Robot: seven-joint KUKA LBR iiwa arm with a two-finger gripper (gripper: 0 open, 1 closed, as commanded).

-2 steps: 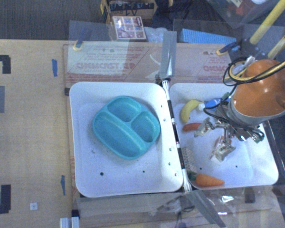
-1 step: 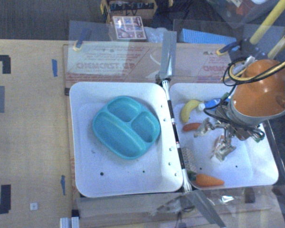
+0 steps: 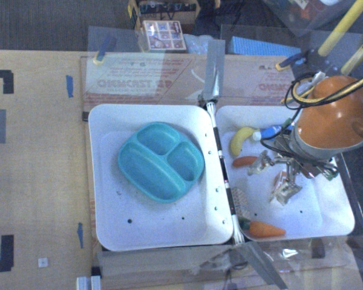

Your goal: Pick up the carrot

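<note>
Two shallow white bins are seen side by side on the pale wooden table (image 3: 36,180). The left bin (image 3: 109,222) is occupied by a teal divided plate (image 3: 161,161) with three compartments, set slightly toward the bin's upper half and turned at an angle.

In the right bin (image 3: 333,213), the carrot (image 3: 266,229) is found lying flat near the lower edge, close to the lower-left corner — orange, with its thicker end pointing toward the divider between the bins. It is touched by nothing and lies well apart from the claw.

Near the upper-left part of the same bin, a yellow banana (image 3: 241,139) is seen, curved, with a small red pepper-like item (image 3: 245,161) lying just below it. A small blue object (image 3: 269,133) is visible just beside the banana's upper end, though what it is cannot be made out.

The arm is seen reaching in from the right, its orange band (image 3: 333,116) over the bin's upper right. The claw (image 3: 285,188) is hung over the middle of the right bin, above and to the right of the carrot. Its metal fingers (image 3: 282,192) are pointed downward — whether they are spread or closed cannot be told, and nothing is seen between them.

Behind the bins, a flat sheet of printed cardboard (image 3: 139,80) is laid across the table.
</note>
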